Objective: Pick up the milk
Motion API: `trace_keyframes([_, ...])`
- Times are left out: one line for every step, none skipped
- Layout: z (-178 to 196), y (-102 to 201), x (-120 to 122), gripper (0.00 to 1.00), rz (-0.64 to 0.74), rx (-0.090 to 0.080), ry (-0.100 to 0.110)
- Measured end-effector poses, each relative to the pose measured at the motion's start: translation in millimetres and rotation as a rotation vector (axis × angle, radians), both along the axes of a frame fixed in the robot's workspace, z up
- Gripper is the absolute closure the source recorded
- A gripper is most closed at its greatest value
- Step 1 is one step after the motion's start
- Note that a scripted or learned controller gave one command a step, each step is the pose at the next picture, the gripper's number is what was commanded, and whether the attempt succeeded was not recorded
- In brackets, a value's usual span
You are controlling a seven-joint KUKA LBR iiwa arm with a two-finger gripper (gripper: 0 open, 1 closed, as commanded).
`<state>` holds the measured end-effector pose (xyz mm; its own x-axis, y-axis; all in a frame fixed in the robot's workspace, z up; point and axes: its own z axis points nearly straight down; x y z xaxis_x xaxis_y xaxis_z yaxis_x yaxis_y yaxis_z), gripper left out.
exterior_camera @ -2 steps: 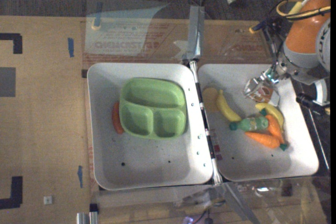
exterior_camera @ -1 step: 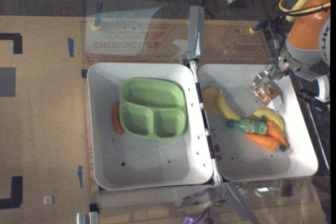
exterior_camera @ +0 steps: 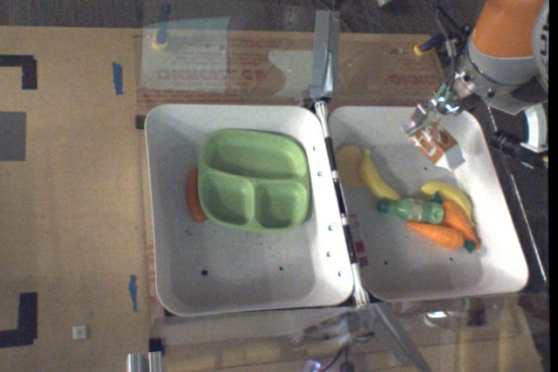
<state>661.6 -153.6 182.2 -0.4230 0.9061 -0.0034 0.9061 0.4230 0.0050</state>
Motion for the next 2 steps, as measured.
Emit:
trace_keyframes([-1, -5, -53, 1.00, -0.060, 0.002, 0.004])
trace_keyframes([-85, -4, -70, 1.00, -0.111, 0.001, 0.000])
